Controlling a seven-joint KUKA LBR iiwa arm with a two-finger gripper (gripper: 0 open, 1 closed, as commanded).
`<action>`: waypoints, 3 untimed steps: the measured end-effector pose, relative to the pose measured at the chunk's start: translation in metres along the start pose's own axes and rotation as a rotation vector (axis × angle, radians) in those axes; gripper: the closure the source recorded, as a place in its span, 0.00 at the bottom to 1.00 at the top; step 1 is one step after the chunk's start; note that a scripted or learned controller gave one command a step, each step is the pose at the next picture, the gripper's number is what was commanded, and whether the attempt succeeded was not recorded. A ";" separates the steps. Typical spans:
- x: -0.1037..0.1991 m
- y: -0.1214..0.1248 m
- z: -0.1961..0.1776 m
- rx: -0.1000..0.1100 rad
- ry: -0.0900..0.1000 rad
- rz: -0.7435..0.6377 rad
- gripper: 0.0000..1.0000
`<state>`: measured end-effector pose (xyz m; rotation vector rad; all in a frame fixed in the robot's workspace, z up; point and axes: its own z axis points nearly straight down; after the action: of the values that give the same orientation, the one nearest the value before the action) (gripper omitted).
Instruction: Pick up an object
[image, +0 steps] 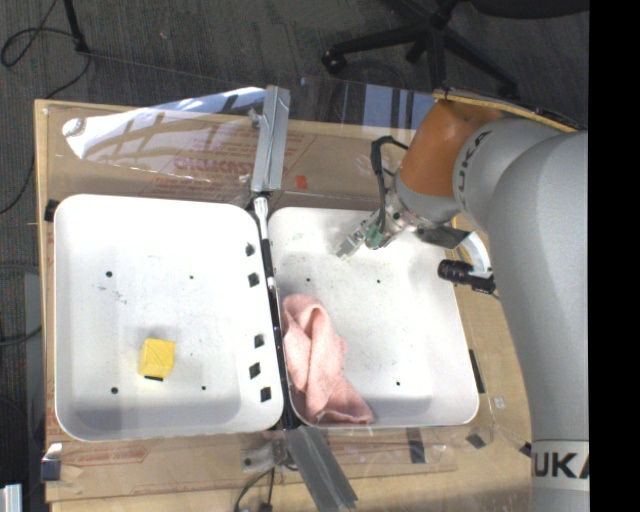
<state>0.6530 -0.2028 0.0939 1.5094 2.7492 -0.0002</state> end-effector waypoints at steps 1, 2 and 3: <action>-0.006 0.002 0.000 0.004 0.006 -0.034 1.00; 0.004 0.007 0.002 0.005 0.007 -0.004 1.00; 0.009 0.010 0.002 0.006 0.010 -0.058 1.00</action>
<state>0.6563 -0.1902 0.0914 1.4345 2.8019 -0.0019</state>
